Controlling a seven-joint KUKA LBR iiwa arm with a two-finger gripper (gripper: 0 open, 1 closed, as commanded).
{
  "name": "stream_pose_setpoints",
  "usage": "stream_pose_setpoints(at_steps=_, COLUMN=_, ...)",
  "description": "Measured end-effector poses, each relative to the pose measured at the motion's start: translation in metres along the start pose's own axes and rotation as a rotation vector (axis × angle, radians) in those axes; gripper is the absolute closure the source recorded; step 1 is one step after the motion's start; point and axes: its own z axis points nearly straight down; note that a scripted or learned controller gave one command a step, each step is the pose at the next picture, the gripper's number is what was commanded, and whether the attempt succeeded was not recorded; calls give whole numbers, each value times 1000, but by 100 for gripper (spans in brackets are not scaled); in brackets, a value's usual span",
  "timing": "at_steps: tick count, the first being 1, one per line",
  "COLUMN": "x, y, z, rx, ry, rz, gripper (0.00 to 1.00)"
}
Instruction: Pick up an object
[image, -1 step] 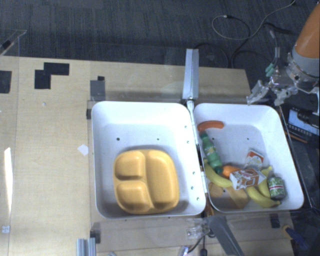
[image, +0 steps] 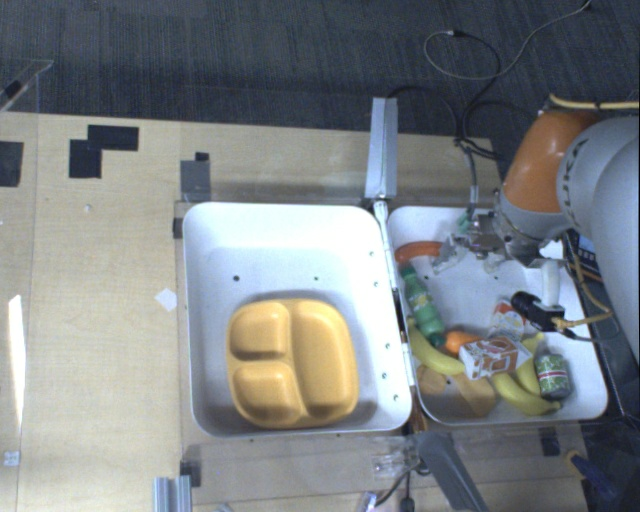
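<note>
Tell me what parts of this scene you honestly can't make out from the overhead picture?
- Gripper, camera view: small and blurred above the right bin, so its fingers can't be read, nor whether it holds anything.
- Small can: label too small to read.
- Bananas: partly covered by a printed packet.
- Brown item at the bin's near edge: half hidden under the pile, unidentifiable.
- Arm: cut off by the right edge.

A bulky grey rounded robot arm (image: 605, 170) is showing a glossy orange band (image: 537, 165) above its wrist, ending in a small metallic two-finger gripper (image: 468, 243) trailing thin black cables (image: 570, 262).
</note>
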Motion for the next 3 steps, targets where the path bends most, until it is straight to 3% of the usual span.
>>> stream_pose_setpoints(at_steps=1, x=-20, y=-53, z=1, rx=-5, ry=-2, rz=-335, gripper=0)
stream_pose_setpoints(at_steps=2, x=-18, y=-51, z=-12, rx=-12, ry=-1, rz=-336, gripper=100)
stream_pose_setpoints(at_steps=3, x=-38, y=-68, z=-167, rx=-2, ry=-2, rz=-236, gripper=100)
